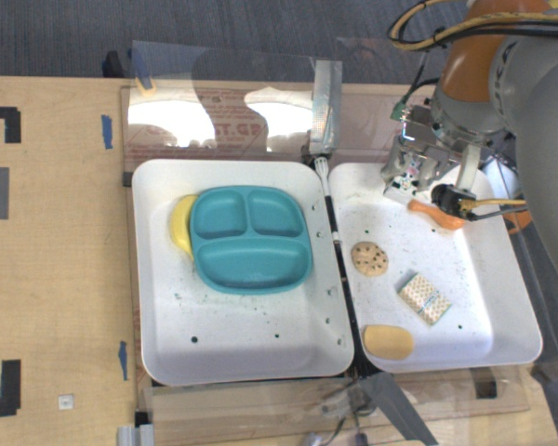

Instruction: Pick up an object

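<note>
The gripper point(401, 184) hangs over the far left corner of the right bin point(500, 282). The view does not show whether it is spread or pressed together, and nothing can be seen pinched in it.

Just beside the gripper, below and to its right in the view, lies an orange carrot-like piece point(425, 210) on the bin floor. Its long axis runs nearly level across the view, dipping slightly to the right. The near end, toward the gripper, looks rounded; the far end is hidden behind the robot's own parts, so which way it tapers cannot be told.

Further below the gripper and a little to its left sits a round chocolate-chip cookie point(369, 258). Below that, to the right, a small patterned packet point(424, 297) lies at a slant. A tan oval bun point(389, 342) rests against the bin's near wall.

Well to the gripper's left, the left bin point(167, 328) holds a teal divided plate point(251, 240) overlapping a yellow item point(179, 223). Both bins stand on the tabletop point(46, 249).
</note>
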`<state>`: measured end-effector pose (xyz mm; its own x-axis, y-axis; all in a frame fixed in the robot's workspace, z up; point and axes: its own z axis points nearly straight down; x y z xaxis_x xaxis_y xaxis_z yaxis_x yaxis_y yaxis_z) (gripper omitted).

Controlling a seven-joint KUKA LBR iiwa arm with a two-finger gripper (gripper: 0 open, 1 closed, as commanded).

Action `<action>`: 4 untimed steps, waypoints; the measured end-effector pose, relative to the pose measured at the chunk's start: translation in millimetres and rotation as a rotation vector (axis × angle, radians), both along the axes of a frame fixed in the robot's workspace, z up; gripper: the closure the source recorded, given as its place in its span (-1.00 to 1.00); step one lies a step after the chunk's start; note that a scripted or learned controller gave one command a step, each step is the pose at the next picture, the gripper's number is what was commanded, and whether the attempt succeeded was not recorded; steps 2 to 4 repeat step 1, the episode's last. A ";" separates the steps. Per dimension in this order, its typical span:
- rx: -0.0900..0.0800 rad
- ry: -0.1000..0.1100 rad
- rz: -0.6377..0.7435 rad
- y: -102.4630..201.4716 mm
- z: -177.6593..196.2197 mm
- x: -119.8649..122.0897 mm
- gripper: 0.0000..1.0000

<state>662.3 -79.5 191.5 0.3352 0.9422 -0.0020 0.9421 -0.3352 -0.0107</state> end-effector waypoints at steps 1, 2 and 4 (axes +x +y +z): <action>0.003 0.000 0.329 0.3 -11.1 -107.7 1.00; 0.003 0.000 0.329 0.3 -11.1 -107.7 1.00; 0.003 0.000 0.329 0.3 -11.1 -107.7 1.00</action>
